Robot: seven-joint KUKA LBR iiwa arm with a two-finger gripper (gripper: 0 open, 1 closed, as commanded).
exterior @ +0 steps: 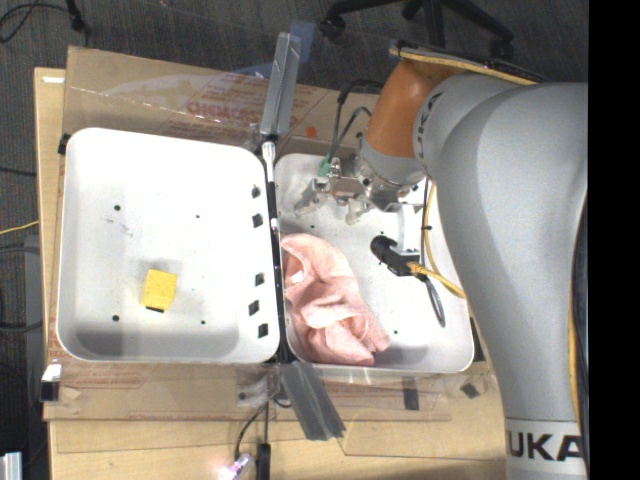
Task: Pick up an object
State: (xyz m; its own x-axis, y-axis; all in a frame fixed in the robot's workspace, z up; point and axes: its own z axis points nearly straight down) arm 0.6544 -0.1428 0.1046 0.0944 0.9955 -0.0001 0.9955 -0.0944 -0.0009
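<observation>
Pink cloth [325,303]: soft, light, crumpled in right bin [450,353]; pinch raised fold. Gripper [345,190] just above it, state — you cannot tell.

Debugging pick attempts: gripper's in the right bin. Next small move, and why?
Probably shift toward the pink cloth before descending. The gripper sits at the right bin's far end over bare floor, apart from the cloth, the nearest object. The yellow block lies in the left bin.

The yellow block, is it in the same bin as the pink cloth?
No, the yellow block lies in the left bin, while the pink cloth lies in the right bin.
</observation>
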